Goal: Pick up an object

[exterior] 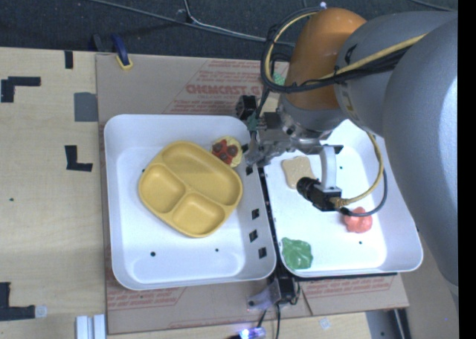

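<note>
Cardboard (pixel 201 88) printed with red lettering, partly readable as "CHEMCAST", lines the bench beneath two shallow white plastic bins set side by side. A grey arm (pixel 416 107) with a glossy orange band (pixel 323 51) reaches in from the right, yellow and black cables looping round its wrist, and its gripper (pixel 256 148) hangs over the divide between the bins, near their far end; whether its fingers are open or closed cannot be told from above. In the left bin (pixel 123 248) lies a yellow tray (pixel 190 189) of smooth plastic, rounded at the corners and split into three compartments, turned at a slant. Just beyond its far right corner, beside the gripper, sits a small yellow piece with red spots (pixel 227 149), possibly toy food. The right bin (pixel 405 252) holds a pale tan slice shaped like bread (pixel 296 171) at its far left, a crumpled green lump (pixel 297 253) at its near left, and a pink-red rounded object (pixel 358 220) further right. A black cylindrical fitting (pixel 318 195) on the arm hangs above the right bin between the slice and the pink object. Black tape marks (pixel 74 157) dot the pale wooden bench at left.
</note>
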`<action>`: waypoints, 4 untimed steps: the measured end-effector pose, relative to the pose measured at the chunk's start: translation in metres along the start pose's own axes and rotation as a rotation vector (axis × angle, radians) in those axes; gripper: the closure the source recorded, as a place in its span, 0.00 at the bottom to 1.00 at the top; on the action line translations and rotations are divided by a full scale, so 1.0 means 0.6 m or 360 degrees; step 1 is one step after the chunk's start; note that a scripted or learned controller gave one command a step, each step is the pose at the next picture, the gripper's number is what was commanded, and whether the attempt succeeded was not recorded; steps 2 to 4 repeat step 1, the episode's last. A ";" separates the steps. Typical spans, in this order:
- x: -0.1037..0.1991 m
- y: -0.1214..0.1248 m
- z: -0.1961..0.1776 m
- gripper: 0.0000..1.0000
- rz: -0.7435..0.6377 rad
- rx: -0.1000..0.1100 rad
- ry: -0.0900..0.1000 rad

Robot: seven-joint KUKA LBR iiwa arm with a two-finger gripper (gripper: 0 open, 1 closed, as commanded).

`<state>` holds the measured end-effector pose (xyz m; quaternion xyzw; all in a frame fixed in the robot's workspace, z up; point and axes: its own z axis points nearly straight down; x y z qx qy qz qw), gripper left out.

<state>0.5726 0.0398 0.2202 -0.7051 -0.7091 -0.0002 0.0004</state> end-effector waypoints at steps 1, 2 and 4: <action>0.091 0.025 0.015 1.00 0.0000 0.0002 -0.0002; 0.091 0.025 0.015 1.00 0.0000 0.0002 -0.0002; 0.091 0.025 0.015 1.00 0.0000 0.0002 -0.0002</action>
